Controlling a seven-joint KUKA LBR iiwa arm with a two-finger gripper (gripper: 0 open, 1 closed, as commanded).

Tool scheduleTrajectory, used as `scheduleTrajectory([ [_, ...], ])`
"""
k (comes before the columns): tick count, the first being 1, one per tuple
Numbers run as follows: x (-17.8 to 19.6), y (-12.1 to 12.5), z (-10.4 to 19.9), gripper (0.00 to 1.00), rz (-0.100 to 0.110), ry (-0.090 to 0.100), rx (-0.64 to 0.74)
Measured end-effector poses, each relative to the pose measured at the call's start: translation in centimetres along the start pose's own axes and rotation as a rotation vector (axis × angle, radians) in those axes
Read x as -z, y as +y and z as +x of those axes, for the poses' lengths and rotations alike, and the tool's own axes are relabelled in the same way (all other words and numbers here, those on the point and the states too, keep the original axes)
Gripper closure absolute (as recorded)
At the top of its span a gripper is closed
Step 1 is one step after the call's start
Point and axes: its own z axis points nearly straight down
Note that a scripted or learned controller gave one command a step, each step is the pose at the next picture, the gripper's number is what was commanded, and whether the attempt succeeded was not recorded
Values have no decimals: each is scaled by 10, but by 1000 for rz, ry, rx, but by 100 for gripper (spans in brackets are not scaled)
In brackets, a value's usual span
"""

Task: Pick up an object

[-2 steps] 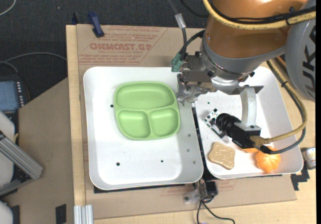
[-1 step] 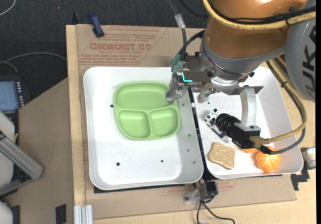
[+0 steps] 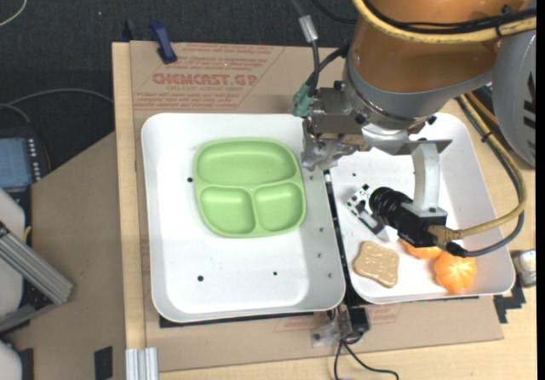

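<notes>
Glossy orange arm band (image 3: pixel 434 8); below, smooth green three-compartment plate (image 3: pixel 249 187) in left bin (image 3: pixel 170 267)

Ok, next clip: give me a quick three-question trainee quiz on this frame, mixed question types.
1. True or false: the green divided plate lies in the same bin as the toast-shaped piece.
2. Multiple choice: the orange fruit sits in the right bin's A) far left corner, B) near right corner, C) centre.
3. Fill in: the plate has ___ compartments.

Key:
1. False. The plate lies in the left bin; the toast-shaped piece is in the right one.
2. B.
3. Three: one long one at the far side, two smaller ones nearer the camera.
</notes>
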Motion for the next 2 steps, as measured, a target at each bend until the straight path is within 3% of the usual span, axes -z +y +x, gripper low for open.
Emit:
scheduleTrajectory([
  [2,36,0,11,100,-1,2,1],
])
